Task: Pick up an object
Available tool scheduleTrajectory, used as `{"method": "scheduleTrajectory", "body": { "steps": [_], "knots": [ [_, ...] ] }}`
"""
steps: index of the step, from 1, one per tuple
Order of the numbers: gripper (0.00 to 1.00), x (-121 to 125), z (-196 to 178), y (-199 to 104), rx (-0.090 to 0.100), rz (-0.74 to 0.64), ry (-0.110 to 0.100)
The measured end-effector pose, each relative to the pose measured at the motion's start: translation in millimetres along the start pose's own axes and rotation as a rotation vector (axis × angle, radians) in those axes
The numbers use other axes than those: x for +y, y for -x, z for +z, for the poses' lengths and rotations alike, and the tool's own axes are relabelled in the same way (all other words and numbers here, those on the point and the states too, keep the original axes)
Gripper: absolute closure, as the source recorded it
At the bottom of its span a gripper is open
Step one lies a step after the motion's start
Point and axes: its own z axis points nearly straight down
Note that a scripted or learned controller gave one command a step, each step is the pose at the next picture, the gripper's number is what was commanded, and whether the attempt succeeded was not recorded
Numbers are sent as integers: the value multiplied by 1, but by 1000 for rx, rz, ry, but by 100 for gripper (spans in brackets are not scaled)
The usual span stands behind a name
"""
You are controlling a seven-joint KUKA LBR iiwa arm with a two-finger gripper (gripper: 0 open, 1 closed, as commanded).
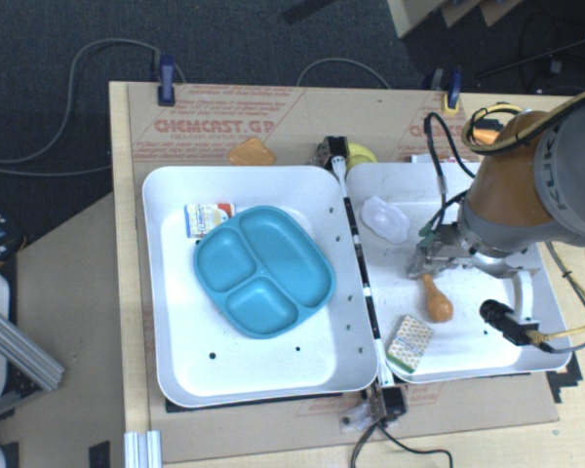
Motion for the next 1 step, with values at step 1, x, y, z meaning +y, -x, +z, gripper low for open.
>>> {"method": "scheduleTrajectory", "body": {
  "steps": [1],
  "knots": [
    [100, -25, -125, -86, 1, -14, 22]
  ]
}}
